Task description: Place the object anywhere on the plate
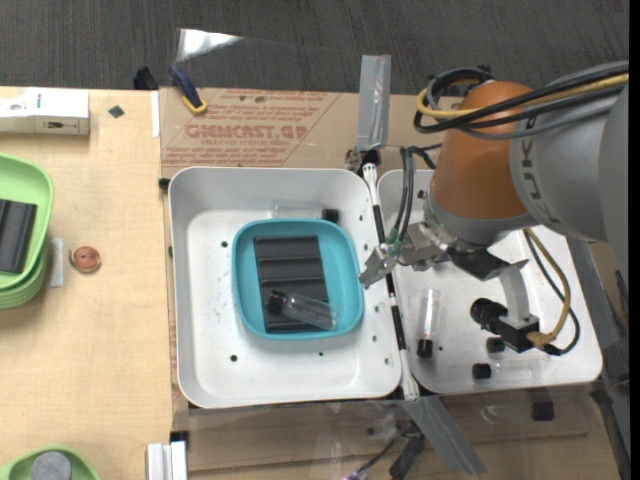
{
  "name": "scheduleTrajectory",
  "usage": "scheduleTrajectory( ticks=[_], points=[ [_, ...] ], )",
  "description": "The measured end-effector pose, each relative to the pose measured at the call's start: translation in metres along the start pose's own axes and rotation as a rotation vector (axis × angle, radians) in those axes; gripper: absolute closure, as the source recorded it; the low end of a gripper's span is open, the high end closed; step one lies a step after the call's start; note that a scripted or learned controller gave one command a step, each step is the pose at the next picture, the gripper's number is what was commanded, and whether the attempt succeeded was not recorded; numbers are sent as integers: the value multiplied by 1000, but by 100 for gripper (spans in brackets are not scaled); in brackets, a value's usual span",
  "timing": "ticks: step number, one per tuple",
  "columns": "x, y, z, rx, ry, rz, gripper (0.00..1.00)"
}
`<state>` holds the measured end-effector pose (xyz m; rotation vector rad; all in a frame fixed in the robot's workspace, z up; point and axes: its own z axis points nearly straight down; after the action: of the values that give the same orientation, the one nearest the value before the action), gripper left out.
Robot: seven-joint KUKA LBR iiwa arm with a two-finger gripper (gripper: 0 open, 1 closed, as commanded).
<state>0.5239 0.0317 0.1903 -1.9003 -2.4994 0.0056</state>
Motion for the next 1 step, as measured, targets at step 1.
scheduleTrajectory(
  ticks=[1],
  points=[
    [13, -3, -35, -2, -1, 65, 0]
  ],
)
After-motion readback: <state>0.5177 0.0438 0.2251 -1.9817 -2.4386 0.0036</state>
